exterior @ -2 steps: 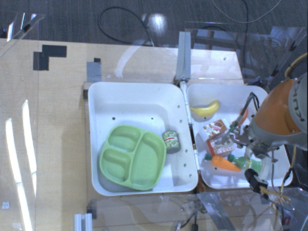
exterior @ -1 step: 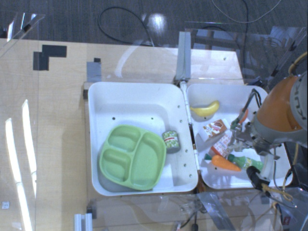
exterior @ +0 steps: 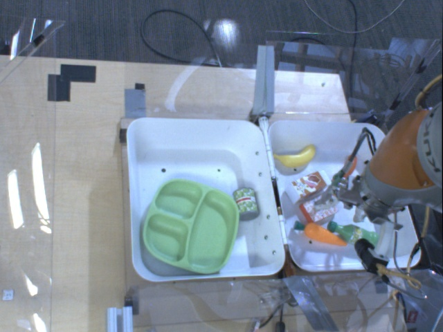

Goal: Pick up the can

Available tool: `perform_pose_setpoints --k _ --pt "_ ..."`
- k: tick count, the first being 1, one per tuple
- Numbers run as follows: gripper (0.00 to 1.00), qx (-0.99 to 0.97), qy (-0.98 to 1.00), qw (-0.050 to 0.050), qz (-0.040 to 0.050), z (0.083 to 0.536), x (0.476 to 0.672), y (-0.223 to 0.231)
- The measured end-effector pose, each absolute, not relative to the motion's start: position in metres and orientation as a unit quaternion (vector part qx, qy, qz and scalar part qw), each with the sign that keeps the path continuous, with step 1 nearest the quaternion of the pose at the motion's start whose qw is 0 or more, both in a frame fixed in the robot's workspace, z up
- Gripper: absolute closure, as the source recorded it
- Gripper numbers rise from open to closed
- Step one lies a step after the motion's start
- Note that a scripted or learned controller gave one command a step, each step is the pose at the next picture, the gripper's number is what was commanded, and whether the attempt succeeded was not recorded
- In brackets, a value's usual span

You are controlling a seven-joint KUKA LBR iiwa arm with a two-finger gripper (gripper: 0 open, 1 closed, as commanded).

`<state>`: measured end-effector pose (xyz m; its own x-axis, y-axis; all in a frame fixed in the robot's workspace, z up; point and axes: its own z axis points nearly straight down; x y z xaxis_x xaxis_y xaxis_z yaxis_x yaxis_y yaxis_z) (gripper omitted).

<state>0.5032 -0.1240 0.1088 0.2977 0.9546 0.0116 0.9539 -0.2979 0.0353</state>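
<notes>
Lower right of frame: gripper [exterior: 331, 200] over right bin [exterior: 325, 126], finger state unclear. Can [exterior: 246, 203] in left bin [exterior: 187, 133], beside green tray [exterior: 190, 230].

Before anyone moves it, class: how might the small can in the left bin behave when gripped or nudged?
The can looks rigid, so it probably won't crush. It seems to lie on its side beside the green tray, so a nudge may roll it. Its printed label looks smooth, perhaps slippery.
</notes>
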Motion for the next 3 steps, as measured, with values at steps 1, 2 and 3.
perform_pose_setpoints --k 1,2,3 --pt "0.00 0.813 0.582 0.008 0.0073 0.093 0.528 -0.095" --pt "1.00 0.813 0.583 0.011 0.0114 0.107 0.532 -0.095" --pt "0.00 0.813 0.582 0.011 0.0110 0.107 0.532 -0.095"
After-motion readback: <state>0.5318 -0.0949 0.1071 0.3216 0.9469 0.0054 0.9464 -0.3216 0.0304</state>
